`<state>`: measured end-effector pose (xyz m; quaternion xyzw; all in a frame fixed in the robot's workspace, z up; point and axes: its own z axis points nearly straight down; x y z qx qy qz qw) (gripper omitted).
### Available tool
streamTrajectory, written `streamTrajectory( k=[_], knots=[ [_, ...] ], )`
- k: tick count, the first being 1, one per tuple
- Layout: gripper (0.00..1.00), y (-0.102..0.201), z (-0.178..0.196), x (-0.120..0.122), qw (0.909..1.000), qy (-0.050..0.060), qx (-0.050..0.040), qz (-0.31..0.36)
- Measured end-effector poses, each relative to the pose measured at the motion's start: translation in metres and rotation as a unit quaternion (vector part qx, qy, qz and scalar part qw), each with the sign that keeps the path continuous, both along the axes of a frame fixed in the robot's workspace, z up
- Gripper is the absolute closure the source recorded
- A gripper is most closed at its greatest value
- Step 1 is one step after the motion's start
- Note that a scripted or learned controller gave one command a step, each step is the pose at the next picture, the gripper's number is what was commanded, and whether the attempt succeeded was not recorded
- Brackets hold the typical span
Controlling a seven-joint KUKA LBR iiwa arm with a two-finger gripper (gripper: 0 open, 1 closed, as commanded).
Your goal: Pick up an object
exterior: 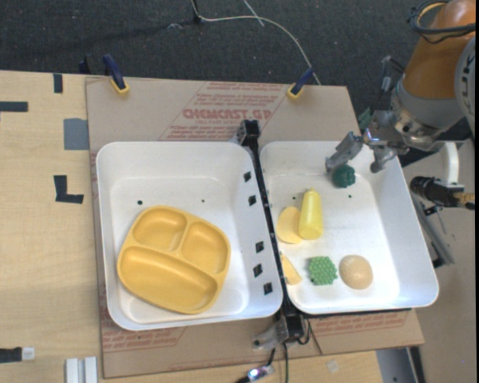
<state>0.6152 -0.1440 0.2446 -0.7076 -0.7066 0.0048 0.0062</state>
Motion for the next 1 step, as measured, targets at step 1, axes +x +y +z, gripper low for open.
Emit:
streamTrajectory(
  k=[1],
  knots=[
    [0.00,0.0004,0.0065,0.0020,1.0000,-0.005,-0.0008,0.002]
  ],
)
